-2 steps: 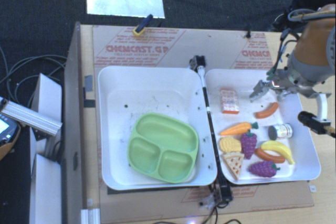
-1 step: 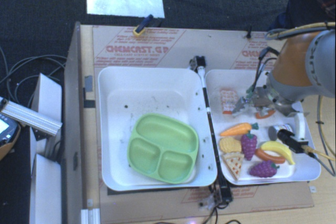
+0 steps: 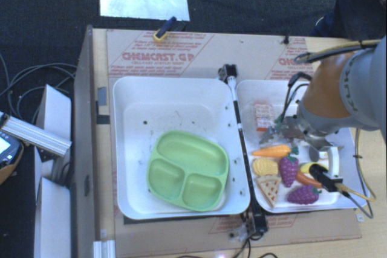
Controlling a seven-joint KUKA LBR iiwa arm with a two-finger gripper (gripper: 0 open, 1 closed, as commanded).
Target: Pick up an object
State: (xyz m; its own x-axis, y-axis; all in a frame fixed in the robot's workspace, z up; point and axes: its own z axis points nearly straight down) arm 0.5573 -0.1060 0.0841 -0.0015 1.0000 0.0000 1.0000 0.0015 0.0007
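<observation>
Two white bins side by side on the desk. In the left bin (image 3: 130, 112), a green divided plate (image 3: 188, 171). In the right bin (image 3: 266, 93), toy food: an orange carrot (image 3: 271, 151), purple grapes (image 3: 288, 170), a second grape bunch (image 3: 302, 194), a waffle wedge (image 3: 269, 190), a cracker (image 3: 263, 167) and a small red-and-white packet (image 3: 263, 116). Over the right bin, near the carrot, the tool (image 3: 302, 136); open or closed, impossible to tell.
</observation>
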